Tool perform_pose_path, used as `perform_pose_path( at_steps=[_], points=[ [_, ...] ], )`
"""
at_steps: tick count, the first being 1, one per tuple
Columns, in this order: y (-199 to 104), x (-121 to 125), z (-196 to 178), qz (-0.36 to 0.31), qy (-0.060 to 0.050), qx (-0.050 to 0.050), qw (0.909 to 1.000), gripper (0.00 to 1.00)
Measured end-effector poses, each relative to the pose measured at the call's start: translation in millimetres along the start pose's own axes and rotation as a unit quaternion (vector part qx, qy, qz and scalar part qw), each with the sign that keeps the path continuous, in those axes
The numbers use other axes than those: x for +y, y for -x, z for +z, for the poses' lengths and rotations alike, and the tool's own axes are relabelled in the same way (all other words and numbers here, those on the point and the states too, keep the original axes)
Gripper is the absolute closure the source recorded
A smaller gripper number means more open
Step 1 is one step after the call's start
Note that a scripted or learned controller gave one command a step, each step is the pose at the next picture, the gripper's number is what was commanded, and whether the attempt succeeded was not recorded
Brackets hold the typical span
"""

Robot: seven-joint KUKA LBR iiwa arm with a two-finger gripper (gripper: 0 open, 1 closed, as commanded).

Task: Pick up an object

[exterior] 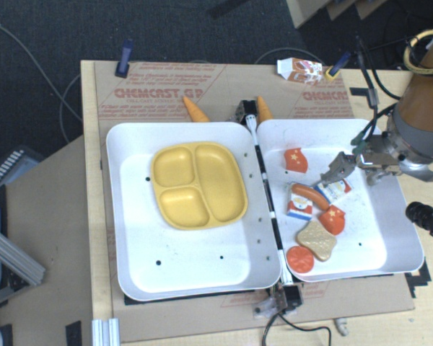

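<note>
The right bin (390,229) holds several toy foods. A red piece (296,160) lies at its back left, and a sausage (310,194) rests on a white, blue and red packet (299,208) near the middle. In front of them are a red strawberry-like piece (333,220), a tan bread slice (317,241) and a red round slice (300,259). My gripper (340,170) hangs over the middle of the right bin, just above a small white and blue packet (338,188). I see nothing held in it.
The left bin (130,215) bears a yellow divided plate (199,184). Two orange carrots (195,110) (264,109) lie on the bench behind the bins. A small carton (300,69) and a blue clip (123,58) lie further back. Cables run near the arm (418,121).
</note>
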State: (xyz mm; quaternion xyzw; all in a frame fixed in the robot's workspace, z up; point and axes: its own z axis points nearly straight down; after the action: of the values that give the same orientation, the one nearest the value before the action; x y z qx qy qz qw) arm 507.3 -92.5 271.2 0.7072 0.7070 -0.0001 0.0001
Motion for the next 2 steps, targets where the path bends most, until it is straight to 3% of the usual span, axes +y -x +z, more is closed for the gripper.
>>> perform_pose_path(
  at_steps=[1, 2],
  points=[
    [79, 8, 151, 0.001, -0.002, 0.0, 1.0, 0.0],
    [31, -7, 187, 0.0, -0.001, 0.001, 1.0, 0.0]
  ],
)
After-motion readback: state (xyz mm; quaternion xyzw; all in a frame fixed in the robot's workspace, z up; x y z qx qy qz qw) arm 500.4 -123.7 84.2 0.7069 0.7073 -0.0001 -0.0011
